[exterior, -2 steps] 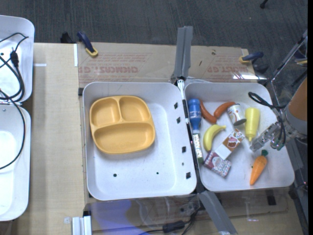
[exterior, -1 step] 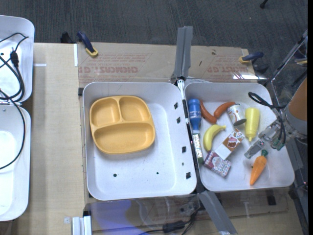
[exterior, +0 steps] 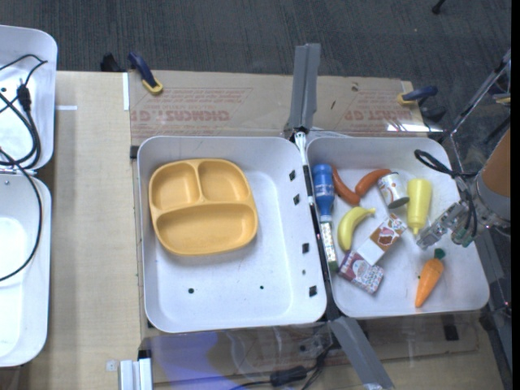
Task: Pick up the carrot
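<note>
Fingers of the metal two-finger gripper (exterior: pixel 432 234) are hanging apart, empty, just above the orange plastic carrot (exterior: pixel 428 281) lying in the right white bin (exterior: pixel 479 295); closing off-centre risks nudging it against the yellow bottle (exterior: pixel 418 201).

floor (exterior: pixel 203 15): dark grey carpet | bench (exterior: pixel 89 218): light wood | cardboard sheet (exterior: pixel 227 104): brown

Grey arm (exterior: pixel 497 187) reaching in from the right, claw (exterior: pixel 433 232) low, pointing left and slightly down
</note>
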You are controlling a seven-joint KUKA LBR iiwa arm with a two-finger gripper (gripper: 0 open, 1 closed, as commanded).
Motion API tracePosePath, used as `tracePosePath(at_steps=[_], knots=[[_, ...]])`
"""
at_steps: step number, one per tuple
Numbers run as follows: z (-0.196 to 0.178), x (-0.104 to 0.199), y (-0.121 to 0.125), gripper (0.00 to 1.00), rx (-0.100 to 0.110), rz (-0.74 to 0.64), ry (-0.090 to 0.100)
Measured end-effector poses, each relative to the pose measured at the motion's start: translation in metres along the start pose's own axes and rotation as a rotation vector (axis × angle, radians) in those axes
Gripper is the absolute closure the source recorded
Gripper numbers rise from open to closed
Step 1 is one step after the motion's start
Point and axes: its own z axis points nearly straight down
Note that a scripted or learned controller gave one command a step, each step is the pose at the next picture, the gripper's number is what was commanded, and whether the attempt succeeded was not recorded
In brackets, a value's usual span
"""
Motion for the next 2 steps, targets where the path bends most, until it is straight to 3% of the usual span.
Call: tracePosePath(at_steps=[1,2], knots=[[0.0244,-0.0251,0.0299,1.00,0.002,-0.018,0.002],[0.0244,-0.0251,0.0298,0.00,0.003,-0.018,0.002]])
